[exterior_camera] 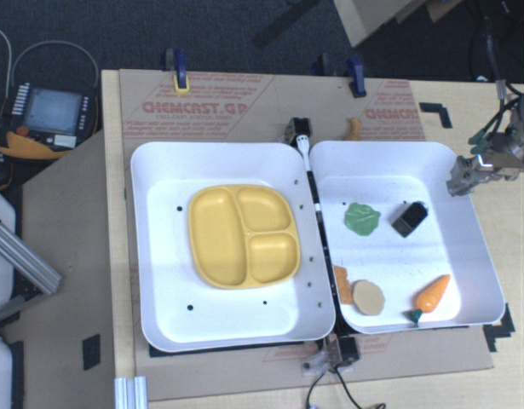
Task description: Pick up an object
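Look left first: the left bin [151, 254] has a yellow plate [243, 235] w/ three sections sitting in the middle. Nothing small to grab there.

Next, the right bin [475, 237]. You have a green leafy toy [362, 218] near the middle, a black block [409, 218] just beside it on the right, a round tan cookie [368, 297] by the front left corner, and an orange carrot [433, 294] near the front right wall.

Far right, the gripper [463, 177] sits up at the bin's right edge, apart from all the toys. It holds nothing. It's small and blurry, so I can't tell if it's open or closed.

What could go wrong, I think: the carrot and cookie lie close to the walls, so the gripper may bump the rim or push them away. The black block looks tilted, so it may slip or tip. The leafy toy is flat and may be hard to pinch. Pick one w/ room around it.
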